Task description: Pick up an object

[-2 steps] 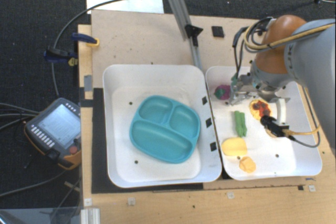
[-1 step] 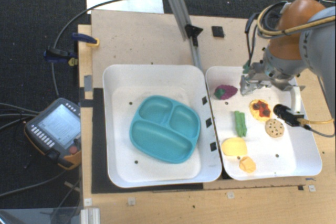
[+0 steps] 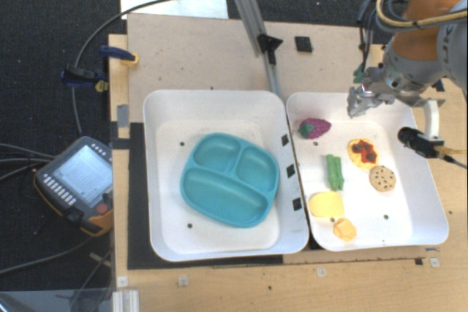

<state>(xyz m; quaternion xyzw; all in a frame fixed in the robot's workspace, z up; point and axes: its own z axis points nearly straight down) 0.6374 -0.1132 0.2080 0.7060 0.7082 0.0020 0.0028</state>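
My gripper (image 3: pixel 357 105) hangs over the far edge of the right bin (image 3: pixel 424 226), above and to the right of a purple grape bunch (image 3: pixel 314 128). Nothing shows between its fingers. Further into the same bin lie a small pizza slice (image 3: pixel 363 152), a chocolate-chip cookie (image 3: pixel 382 178), a green bean pod (image 3: pixel 335 172), a yellow lemon-like piece (image 3: pixel 325 204) and a small orange piece (image 3: pixel 344 229). The pizza slice sits just below the gripper in the view.
The left bin (image 3: pixel 164 230) holds a teal divided plate (image 3: pixel 230 179). A grey pole (image 3: pixel 245 0) slants across the bench behind the bins. A teach pendant (image 3: pixel 77 183) and cables lie off the bench at the left.
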